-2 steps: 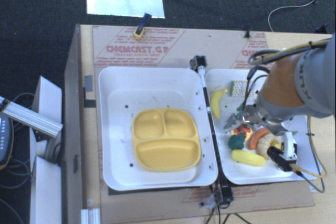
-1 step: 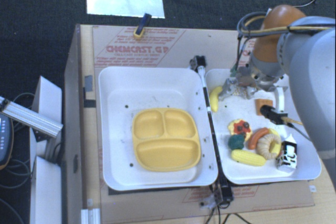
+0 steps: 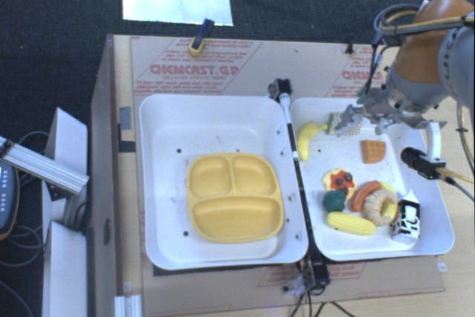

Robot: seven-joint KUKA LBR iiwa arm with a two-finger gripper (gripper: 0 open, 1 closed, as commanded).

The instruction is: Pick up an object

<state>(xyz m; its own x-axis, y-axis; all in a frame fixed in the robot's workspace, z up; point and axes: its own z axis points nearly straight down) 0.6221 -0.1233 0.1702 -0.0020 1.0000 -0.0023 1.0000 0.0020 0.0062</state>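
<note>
The right bin holds toy food. A yellow banana lies at its left wall, with a small green piece just above it. An orange slice of toast is in the middle. A pizza slice, broccoli, a red sausage, a pale croissant, a corn cob and a black-and-white carton crowd the front. My gripper hangs low over the bin's back, right of the banana's tip and close to the green piece, with nothing visibly held.
In the left bin sits a yellow divided plate. A black divider bar runs between the bins. The arm comes in over the right bin's back right corner.
</note>
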